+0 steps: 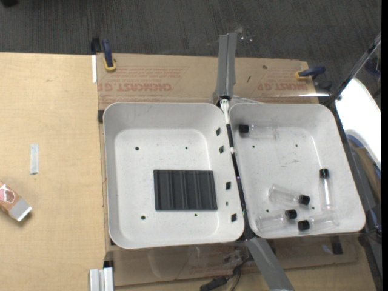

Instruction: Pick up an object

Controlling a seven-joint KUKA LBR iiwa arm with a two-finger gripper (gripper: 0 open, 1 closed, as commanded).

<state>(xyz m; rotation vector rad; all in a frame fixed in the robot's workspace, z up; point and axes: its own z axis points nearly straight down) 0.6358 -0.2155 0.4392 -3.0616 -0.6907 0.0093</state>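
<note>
The things for me to pick are clear, black-capped vials lying flat in the right bin. The first vial lies near the right wall and runs front to back, cap at the far end, while the second vial lies aslant with its cap toward the near right. The third vial and fourth vial lie roughly left to right by the near wall, caps close together between their bodies. A fifth vial lies in the far-left corner, cap to the left, and in the left bin I see a dark ribbed block lying flat, long axis left to right.
</note>
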